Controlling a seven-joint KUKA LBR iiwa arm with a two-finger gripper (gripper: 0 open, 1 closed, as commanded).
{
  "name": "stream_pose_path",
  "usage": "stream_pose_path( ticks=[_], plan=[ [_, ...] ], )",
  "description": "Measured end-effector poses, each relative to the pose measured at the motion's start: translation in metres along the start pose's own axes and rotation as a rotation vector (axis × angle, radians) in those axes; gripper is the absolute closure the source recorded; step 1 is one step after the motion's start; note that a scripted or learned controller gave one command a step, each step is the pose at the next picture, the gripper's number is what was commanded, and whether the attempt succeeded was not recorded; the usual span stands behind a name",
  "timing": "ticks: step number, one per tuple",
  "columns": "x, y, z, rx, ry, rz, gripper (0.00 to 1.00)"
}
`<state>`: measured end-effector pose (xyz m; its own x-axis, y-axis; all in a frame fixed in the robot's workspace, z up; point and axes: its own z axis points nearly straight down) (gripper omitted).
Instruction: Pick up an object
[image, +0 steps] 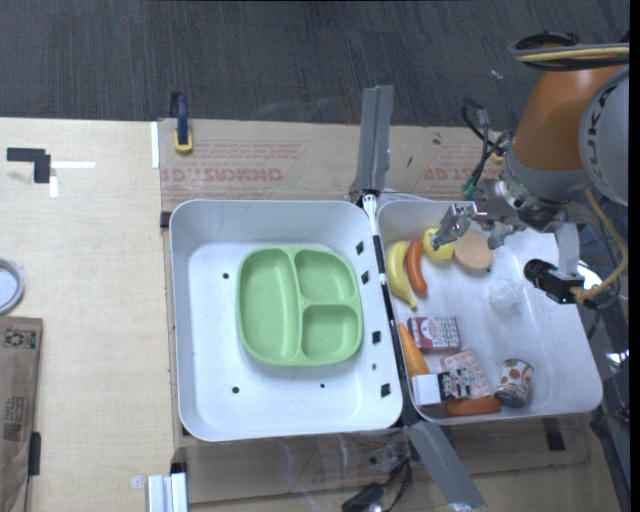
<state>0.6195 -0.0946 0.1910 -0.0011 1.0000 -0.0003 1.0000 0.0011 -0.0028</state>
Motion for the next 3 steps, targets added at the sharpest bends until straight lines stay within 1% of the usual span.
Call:
stream_pose_path(
  ticks=[1,2,3],
  plan=[
    [-0.004,-0.004,0.100,-0.001,0.000,-0.067,0.00],
    [-0.006,-0.004,0.091,-0.001,0.000,-0.063,1.00],
    [0.018,0.036,-0.001,-0.003,-0.001,-0.020,1.00]
  ],
)
